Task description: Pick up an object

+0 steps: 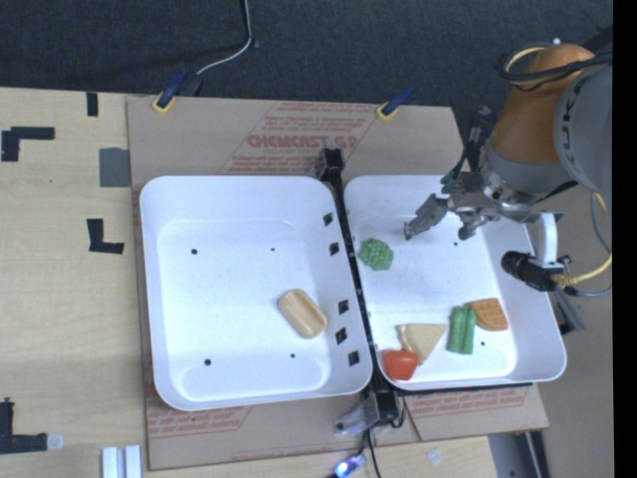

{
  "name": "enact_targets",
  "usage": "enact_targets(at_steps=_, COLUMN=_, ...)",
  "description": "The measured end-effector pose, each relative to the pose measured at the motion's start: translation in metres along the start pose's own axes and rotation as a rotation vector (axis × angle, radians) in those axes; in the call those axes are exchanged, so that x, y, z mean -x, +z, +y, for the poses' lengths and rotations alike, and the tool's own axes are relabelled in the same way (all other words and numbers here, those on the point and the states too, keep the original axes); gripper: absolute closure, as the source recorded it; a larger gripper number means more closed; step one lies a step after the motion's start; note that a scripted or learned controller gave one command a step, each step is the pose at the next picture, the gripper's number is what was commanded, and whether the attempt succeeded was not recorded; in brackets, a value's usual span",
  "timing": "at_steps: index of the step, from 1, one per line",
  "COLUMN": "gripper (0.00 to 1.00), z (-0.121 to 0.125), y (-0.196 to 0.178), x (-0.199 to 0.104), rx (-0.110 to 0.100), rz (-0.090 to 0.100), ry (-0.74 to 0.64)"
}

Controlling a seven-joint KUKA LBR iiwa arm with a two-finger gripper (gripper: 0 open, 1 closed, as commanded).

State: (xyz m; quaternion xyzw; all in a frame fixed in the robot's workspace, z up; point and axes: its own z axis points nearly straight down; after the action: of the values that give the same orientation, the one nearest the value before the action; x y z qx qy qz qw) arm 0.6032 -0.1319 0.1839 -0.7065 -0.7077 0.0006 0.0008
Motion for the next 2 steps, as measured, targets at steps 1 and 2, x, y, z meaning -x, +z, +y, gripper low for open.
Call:
enact_targets(at_steps=1, gripper=0.0, z=0.052, y=0.105, x=-0.033, rx=0.002, rz=-0.002, ry=-0.003)
enact_targets(at_steps=2, gripper=1.0, z=0.052, y=0.089, x=-0.03, rx=0.002, rz=-0.002, ry=-0.001)
